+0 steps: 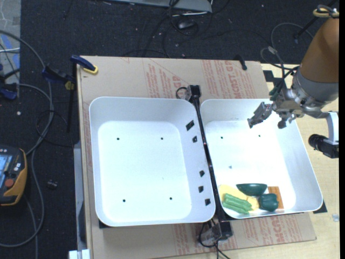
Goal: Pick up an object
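From my seat I see the gripper point(271, 116) hanging over the upper part of the right bin point(302, 150), toward one o'clock from that bin's middle; its two fingers stand apart with nothing between them, one dark tip pointing down-left and the other just beside it to the right. The things to pick from lie bunched in the bin's near corner, at about five o'clock from the bin's centre and well apart from the gripper; there is a light green ridged piece point(237, 203) lying flat, a dark green bowl-shaped piece point(252, 188) just above it, a small teal lump point(268, 202) to its right, a pale yellow flat piece point(230, 191) under or beside them, and an orange-brown block point(276, 191) at the back; several of them touch, and I cannot tell exactly which overlap. I judge them to be small plastic toys, light and stiff, probably smooth and inclined to slip out of a shallow pinch. The ridged green piece looks the best candidate to me; it is long and narrow, so I would close across its short width near the middle. The left bin point(140, 161) holds nothing I can pick out.
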Controlling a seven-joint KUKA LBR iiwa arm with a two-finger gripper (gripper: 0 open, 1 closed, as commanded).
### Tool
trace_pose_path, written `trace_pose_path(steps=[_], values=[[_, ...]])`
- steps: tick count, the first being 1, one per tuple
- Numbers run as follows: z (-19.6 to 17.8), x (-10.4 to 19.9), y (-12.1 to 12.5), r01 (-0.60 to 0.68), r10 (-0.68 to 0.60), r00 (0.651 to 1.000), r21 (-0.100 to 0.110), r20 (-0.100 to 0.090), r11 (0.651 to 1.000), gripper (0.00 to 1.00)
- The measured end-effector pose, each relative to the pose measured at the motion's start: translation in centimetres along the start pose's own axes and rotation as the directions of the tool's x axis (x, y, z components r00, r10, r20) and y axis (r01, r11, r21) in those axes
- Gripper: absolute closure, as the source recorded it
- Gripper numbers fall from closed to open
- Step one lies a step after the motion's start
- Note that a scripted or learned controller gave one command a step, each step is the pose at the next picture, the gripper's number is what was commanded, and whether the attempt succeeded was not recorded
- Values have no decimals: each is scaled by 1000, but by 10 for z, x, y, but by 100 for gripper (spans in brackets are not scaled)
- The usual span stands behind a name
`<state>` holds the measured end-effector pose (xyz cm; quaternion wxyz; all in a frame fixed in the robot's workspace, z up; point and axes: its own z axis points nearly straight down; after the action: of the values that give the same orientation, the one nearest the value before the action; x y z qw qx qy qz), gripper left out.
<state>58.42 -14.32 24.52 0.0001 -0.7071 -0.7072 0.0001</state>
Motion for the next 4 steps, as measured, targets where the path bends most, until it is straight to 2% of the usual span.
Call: trace_pose_path(steps=[1, 2, 3, 4], values=[[-10, 0, 0, 0, 0, 1000, -1, 0, 1000, 100], [-125, 41, -4, 3, -3, 1000, -11, 0, 1000, 100], [-216, 73, -21, 3, -3, 1000, -9, 0, 1000, 100], [-298, 105, -79, 3, -3, 1000, -9, -2, 1000, 100]])
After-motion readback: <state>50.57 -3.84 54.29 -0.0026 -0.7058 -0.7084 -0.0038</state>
